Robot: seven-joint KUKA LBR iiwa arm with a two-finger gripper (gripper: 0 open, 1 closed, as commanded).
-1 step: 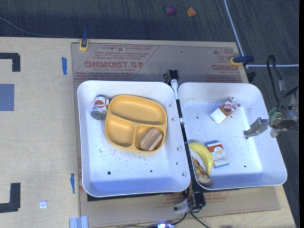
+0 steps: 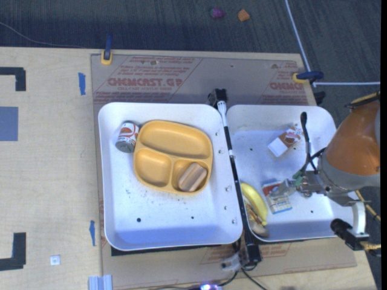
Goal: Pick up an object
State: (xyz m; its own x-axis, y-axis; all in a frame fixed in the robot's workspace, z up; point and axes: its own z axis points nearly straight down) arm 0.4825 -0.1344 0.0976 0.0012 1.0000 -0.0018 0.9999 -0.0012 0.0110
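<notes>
Here the board [image 2: 145, 77] reads "CHEMCAST", while the tool [image 2: 297, 183] near the packet [image 2: 277, 197] hides its grip.

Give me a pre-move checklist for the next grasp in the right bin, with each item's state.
1. Gripper over the right bin: ok.
2. Target near the gripper: ok, small packet lies beside it.
3. Packet apart from banana: ok, narrow gap.
4. Fingers open: cannot tell.
5. Nothing held already: cannot tell.
6. Cable out of the way: not ok, it runs across the bin near the wrist.
</notes>
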